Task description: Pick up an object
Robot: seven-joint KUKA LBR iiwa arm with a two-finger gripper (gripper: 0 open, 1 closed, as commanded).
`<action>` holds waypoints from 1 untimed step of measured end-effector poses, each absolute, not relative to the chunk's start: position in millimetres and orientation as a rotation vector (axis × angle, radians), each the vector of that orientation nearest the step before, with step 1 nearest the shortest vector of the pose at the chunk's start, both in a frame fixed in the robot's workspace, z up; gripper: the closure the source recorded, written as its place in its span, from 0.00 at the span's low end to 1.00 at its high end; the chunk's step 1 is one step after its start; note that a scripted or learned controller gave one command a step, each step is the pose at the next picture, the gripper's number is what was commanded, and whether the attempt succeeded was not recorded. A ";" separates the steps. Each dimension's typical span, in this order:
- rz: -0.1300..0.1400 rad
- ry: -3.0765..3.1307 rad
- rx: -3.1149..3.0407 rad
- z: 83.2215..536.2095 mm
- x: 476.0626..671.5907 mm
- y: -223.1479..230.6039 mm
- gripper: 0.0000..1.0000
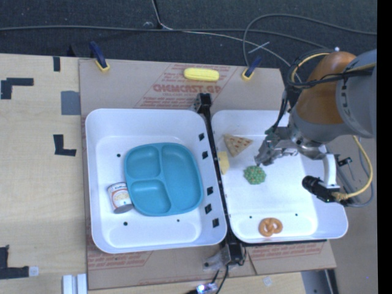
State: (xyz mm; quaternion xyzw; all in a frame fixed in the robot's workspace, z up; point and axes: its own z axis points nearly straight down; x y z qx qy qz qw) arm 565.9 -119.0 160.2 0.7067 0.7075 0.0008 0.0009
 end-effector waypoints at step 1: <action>0.005 2.220 2.215 223.1 570.9 -116.6 1.00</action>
